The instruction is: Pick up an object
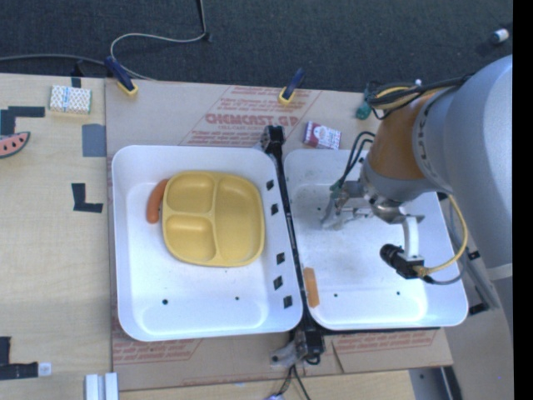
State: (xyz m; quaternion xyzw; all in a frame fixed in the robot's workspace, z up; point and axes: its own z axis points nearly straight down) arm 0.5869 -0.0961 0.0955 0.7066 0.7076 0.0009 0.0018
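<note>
Pincer (336, 215) low in right bin (433, 311) (yellow tray (213, 218) left).

A yellow plate (213, 218) with three compartments lies flat and right side up in the left bin (133, 307), toward that bin's 12 o'clock half; its two smaller wells sit along the far side and the large one faces 6 o'clock. An orange hot dog (154, 202) lies at the plate's 9 o'clock edge, touching it or just beside it, its length running from 12 to 6 o'clock. A second small orange piece (311, 286), stubby and oblong, lies in the right bin (433, 311) at about 7 o'clock, close against the wall next to the divide between the two bins.
</note>
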